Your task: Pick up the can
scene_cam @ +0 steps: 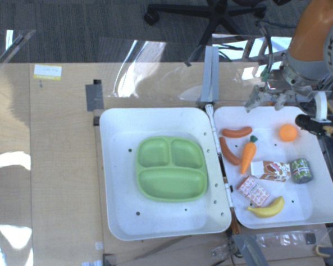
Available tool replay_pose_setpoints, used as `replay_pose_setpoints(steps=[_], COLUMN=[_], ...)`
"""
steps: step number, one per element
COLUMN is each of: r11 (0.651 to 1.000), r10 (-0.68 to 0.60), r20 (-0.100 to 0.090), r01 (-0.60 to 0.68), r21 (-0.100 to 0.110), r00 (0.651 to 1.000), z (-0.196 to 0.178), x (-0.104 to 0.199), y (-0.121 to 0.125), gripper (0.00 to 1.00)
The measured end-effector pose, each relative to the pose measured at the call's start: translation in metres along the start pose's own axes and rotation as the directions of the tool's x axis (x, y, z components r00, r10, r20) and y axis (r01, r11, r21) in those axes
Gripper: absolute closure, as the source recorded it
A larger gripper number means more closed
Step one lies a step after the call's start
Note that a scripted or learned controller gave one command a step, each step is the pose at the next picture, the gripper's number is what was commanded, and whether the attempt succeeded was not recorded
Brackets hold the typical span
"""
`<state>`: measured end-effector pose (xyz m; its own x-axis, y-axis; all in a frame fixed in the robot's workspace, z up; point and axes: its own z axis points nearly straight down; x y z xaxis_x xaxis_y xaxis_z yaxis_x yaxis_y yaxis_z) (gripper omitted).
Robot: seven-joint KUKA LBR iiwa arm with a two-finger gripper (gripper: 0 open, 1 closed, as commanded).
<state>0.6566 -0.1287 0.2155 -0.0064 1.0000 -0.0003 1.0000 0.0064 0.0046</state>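
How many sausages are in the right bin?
2: one sausage lies near the bin's top left; the other sausage lies just below it, beside the carrot.

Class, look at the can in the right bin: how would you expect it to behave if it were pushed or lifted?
The can seems to lie on its side, so a push would probably make it roll. It looks rigid, likely to hold its shape when squeezed. It lies right beside the carton, which may block a roll that way and crowd a grasp.
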Motion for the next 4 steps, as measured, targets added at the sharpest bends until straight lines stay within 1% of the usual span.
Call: replay_pose_setpoints(steps=[1, 2, 3, 4], r11=[0.999, 0.997, 0.963, 0.954], r10=[0.053, 0.079, 0.269, 0.298], r20=[0.000, -0.003, 0.000, 0.001], r01=[-0.053, -0.079, -0.269, -0.298], r21=[0.002, -0.005, -0.005, 0.002], r00=[0.999, 0.997, 0.963, 0.954], z=[0.119, 0.126, 0.128, 0.115], x=[-0.018, -0.060, -0.024, -0.053], y=[-0.056, -0.167, -0.046, -0.145], gripper=[0.00, 0.00, 0.00, 0.00])
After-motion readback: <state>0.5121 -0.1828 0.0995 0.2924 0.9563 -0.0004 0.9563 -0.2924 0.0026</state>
